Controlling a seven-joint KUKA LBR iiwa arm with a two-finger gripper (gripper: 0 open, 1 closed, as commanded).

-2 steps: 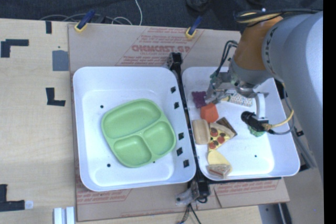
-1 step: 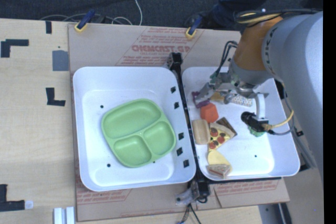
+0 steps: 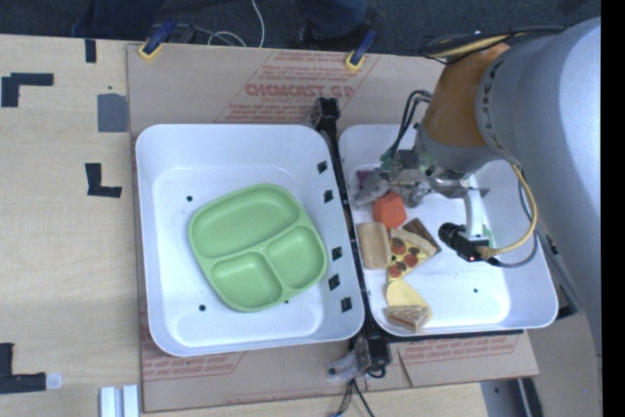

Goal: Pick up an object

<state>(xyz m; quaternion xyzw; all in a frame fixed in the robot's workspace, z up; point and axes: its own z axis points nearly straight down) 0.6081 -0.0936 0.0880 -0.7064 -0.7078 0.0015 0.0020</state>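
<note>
Cardboard (image 3: 283,88) under bins bears red "CHEMCAST GP" print.

Even, bright overhead light washed the bench (image 3: 59,239), the two white bins (image 3: 166,171) came close to glaring, shadows stayed faint, and the arm (image 3: 557,112) at the right loomed soft and blurred.

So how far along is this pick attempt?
Done: the arm has reached into the right bin, with the gripper low over the toy food. In hand: nothing visibly; the red piece lies just below it. Left: grasping and lifting. The green tray sits in the left bin.
</note>
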